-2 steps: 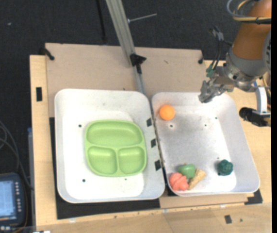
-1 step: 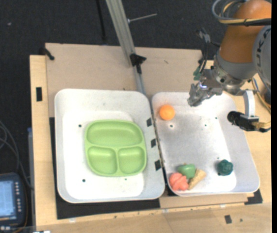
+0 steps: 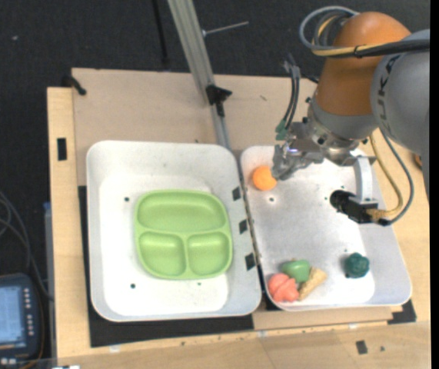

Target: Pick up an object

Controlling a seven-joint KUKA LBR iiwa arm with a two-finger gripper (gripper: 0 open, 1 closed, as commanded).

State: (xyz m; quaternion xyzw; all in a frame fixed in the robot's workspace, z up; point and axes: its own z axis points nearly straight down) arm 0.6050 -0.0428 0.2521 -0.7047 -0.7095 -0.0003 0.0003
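Pink toy (image 3: 283,286) lies apart; orange ball (image 3: 263,178) touches the fingers (image 3: 283,166); grip state unclear

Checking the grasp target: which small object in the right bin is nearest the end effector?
The orange ball, right beside the end effector; the others lie along the bin's near edge.

A small orange ball (image 3: 263,178) lies in the right bin's (image 3: 373,279) upper-left corner.

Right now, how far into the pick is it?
Done: the two-finger gripper has reached the right white bin, close beside the small orange ball at its far-left corner. In hand: nothing visibly lifted; the ball sits on the bin floor. Left: grasp and raise it. Pink, green and tan pieces and a dark green item lie untouched.
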